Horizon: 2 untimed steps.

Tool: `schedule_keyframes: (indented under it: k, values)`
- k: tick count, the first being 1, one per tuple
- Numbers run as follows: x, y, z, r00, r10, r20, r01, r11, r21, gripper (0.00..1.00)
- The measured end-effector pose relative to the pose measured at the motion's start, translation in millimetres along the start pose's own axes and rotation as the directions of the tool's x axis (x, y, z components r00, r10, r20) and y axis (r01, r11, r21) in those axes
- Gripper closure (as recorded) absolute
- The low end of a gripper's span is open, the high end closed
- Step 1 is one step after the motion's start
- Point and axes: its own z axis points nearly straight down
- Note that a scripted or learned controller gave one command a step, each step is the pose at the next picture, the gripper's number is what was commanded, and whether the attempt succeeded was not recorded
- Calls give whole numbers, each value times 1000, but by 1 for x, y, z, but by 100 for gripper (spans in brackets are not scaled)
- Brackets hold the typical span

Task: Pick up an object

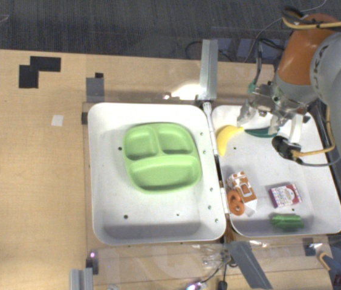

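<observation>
**A:** Camera view, nearest first: what lies in the right-hand shallow white bin (334, 213)?

**B:** By its near edge, a small green oblong object (287, 222). Just beyond that, a purple and white rectangular packet (284, 195), and to its left an orange and white printed packet (240, 193) close to the wall between the bins.

**A:** And the left-hand white bin (107, 180)?

**B:** It holds a light green plastic divided tray (160, 156), three compartments, lying flat about the middle.

**A:** Farther back on the right?

**B:** A yellow banana (226, 136) at the far left corner of the right bin, beside the dividing wall. Just right of it, a thin teal curved piece (256, 133) lies under the arm.

**A:** The gripper (266, 110)?

**B:** It hangs over the far part of the right bin, near the banana. I cannot tell how it is set, and nothing is visibly held.
</observation>
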Motion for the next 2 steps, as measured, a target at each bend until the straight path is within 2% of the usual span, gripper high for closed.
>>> schedule_keyframes:
  k: [1,2]
  values:
    - [-30,-54,27,1000,-14,0,14,1000,1,0]
    - [-60,17,12,995,-100,1,100,995,0,0]
